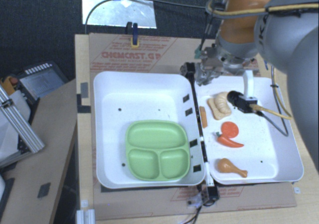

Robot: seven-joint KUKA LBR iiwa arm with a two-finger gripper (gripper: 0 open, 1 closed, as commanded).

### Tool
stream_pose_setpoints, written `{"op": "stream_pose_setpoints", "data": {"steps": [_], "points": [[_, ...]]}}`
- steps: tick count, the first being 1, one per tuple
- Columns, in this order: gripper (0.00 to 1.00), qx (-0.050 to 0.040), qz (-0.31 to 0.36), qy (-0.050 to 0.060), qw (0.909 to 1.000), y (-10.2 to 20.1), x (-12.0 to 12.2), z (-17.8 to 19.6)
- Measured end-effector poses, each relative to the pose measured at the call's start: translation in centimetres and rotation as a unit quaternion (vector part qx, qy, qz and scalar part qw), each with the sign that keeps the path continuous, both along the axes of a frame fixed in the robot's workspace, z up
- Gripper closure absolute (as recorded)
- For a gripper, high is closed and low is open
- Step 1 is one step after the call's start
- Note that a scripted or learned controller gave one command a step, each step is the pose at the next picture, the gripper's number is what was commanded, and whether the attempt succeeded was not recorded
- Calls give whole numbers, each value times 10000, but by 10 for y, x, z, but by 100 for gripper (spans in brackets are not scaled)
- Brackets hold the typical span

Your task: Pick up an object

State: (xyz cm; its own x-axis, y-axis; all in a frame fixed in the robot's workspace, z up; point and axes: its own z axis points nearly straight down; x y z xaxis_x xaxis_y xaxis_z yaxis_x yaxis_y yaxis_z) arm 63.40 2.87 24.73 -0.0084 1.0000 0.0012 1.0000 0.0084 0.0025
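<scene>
The right bin (279, 138) holds several toy foods: a tan bread piece (219, 106), a thin orange stick (203, 116) by the divider, a red round piece (230, 128) with a red chili (231, 142) just below it, and a brown drumstick (232, 167) near the front. My gripper (205, 73) hangs over the far left corner of the right bin, behind the bread piece and apart from it. Nothing shows in its grasp.
A green divided plate (157, 149) lies in the left bin (114, 98). A black and white fitting with a yellow cable (245, 101) hangs off the arm over the right bin. A grey device (37, 82) sits on the side table at left.
</scene>
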Motion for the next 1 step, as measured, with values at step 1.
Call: {"op": "stream_pose_setpoints", "data": {"steps": [1], "points": [[100,-1,0,2,10000,44,3,-5]]}}
